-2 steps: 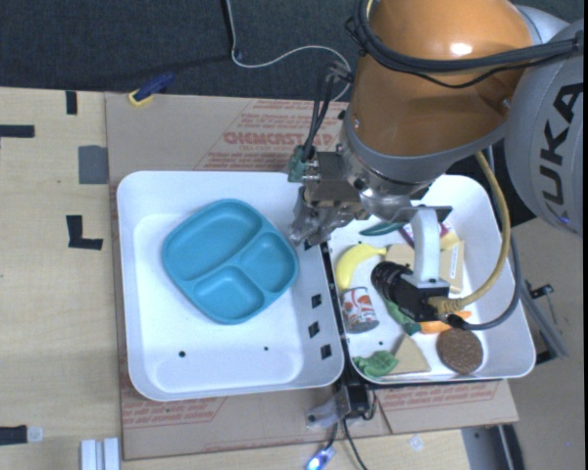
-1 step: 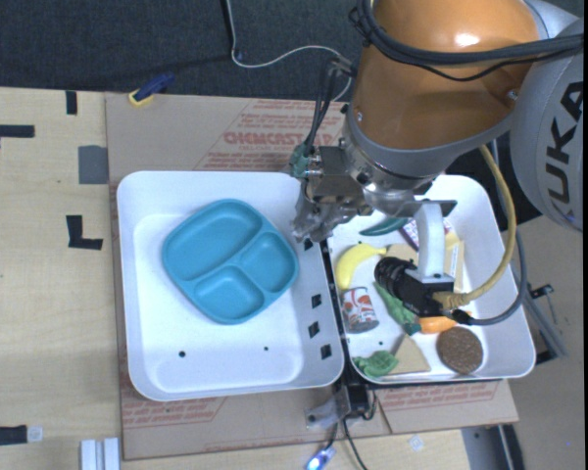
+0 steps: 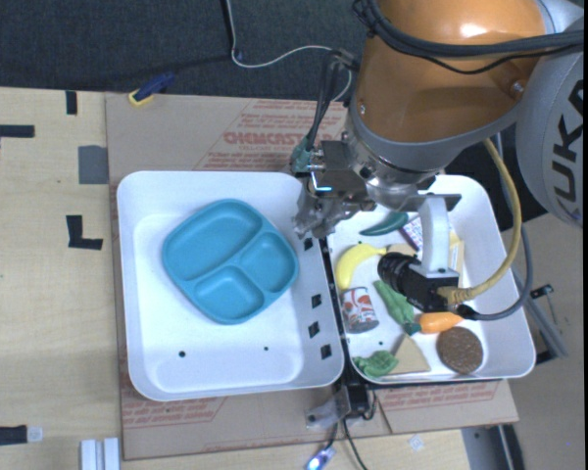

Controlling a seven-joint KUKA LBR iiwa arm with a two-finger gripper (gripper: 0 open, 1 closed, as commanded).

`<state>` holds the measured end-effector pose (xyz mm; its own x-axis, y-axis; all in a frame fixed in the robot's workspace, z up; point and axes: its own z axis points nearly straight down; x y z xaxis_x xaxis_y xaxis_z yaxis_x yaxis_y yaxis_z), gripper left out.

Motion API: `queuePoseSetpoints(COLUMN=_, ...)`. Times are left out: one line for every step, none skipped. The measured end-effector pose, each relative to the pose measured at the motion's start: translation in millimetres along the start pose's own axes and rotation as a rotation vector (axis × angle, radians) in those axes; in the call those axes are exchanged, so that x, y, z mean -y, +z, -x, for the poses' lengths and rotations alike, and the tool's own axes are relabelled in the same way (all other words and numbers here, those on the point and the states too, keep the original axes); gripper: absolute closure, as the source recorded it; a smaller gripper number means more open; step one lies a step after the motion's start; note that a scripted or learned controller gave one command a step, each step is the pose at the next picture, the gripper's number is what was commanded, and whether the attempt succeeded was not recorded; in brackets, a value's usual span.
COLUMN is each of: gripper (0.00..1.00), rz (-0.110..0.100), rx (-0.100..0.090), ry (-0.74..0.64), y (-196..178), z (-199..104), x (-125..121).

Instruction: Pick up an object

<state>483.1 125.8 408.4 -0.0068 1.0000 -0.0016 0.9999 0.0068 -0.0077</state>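
Note:
My gripper [image 3: 315,211] hangs low over the divider between the two bins, at the right bin's upper left corner, under the big orange and grey wrist. A yellow banana [image 3: 357,260] lies just right of and below it, apart from it. A dark green pod [image 3: 386,226] shows beside the wrist. A blue divided plate [image 3: 230,259] lies in the left bin [image 3: 142,302]. Nothing is visible held in the gripper.
The right bin [image 3: 505,292] also holds a red and white packet [image 3: 360,308], a carrot [image 3: 439,323], a brown round disc [image 3: 461,349], a green leafy piece [image 3: 377,364] and a green strip [image 3: 396,306]. The arm hides the bin's upper part.

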Motion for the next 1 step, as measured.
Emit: queuePoseSetpoints(gripper=1.0, rz=-0.002, rx=0.0, ry=-0.002, y=-9.4, z=-0.8, x=0.2)
